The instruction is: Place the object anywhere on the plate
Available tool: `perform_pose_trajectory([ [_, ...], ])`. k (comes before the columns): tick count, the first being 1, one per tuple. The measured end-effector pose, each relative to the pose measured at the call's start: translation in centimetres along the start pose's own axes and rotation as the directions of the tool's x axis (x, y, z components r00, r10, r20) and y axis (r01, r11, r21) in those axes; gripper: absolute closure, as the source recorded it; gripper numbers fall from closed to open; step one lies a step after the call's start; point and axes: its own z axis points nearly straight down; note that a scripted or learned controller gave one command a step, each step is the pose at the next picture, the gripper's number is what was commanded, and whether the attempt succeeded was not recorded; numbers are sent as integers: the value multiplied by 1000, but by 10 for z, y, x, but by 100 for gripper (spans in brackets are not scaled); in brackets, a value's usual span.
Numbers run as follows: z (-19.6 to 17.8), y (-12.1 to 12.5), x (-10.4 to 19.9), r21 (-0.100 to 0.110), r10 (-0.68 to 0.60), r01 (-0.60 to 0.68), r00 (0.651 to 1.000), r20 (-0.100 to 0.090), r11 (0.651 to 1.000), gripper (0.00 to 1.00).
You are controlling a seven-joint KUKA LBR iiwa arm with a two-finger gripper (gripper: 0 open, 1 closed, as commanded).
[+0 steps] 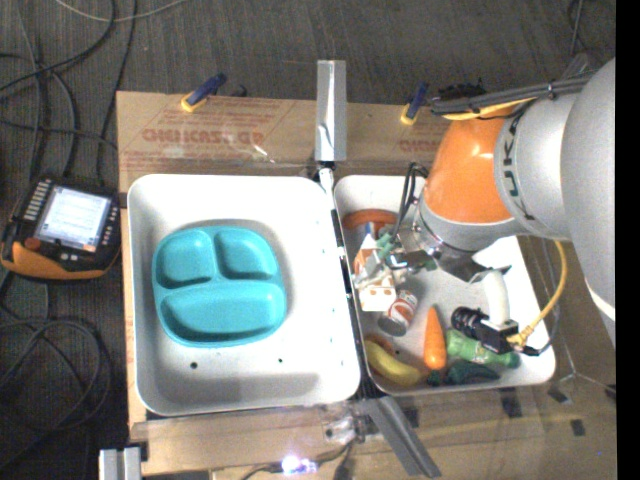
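The gripper point(392, 259) hangs low inside the right bin point(540, 363), toward its left side, and whether it grips anything cannot be told because the wrist and clutter hide its tips. Just at its 7 o'clock lies a small white block with dots point(377, 295), and just past that, a small can with a red-orange band point(399, 312) tilts on its side. At 5 o'clock from the gripper an orange carrot point(433, 340) stands nearly upright in the picture, with a yellow banana point(392, 364) at 6 o'clock along the bin's near edge. A green toy point(478, 353) lies right of the carrot. The grey arm with its orange band point(470, 173) enters from 2 o'clock. Well apart, at 9 o'clock, the turquoise divided plate point(221, 284) sits in the left bin point(170, 388), nothing on it.
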Motion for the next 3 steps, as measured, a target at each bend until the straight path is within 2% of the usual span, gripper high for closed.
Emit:
perform_pose_trajectory([
  [1, -2, 30, 11, 1, -167, 167, 986, 22, 986, 100],
  [2, -6, 48, 15, -4, -168, 168, 985, 32, 986, 100],
  [3, -3, 54, 18, -9, -144, 145, 989, 37, 989, 100],
])
